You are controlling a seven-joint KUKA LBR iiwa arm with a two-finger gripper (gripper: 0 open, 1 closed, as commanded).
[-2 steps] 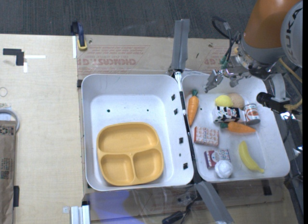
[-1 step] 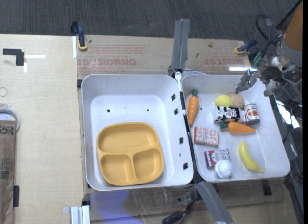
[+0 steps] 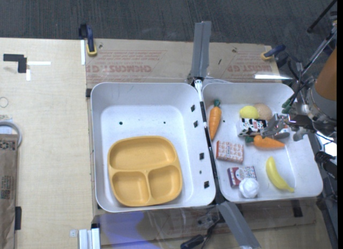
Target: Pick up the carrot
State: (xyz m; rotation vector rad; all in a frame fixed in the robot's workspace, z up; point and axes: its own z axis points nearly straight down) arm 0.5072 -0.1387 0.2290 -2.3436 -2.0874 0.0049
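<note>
Two carrots lie in the right bin (image 3: 305, 151). One carrot (image 3: 214, 120) is orange with a green top and rests lengthwise along the bin's left wall. The other carrot (image 3: 268, 143) lies on its side near the middle right, pointing right. My gripper (image 3: 275, 128) hangs just above this second carrot's left end, reaching in from the right, and its tip overlaps a black-and-white patterned item (image 3: 248, 128). Nothing is visibly lifted.
Also in the right bin are a lemon (image 3: 248, 112), a tan round object (image 3: 263, 110), a pink wafer-like pack (image 3: 230, 151), a banana (image 3: 279, 174), a small red box (image 3: 235, 176) and a white ball (image 3: 248, 188). The left bin (image 3: 107, 103) holds a yellow divided plate (image 3: 144, 170).
</note>
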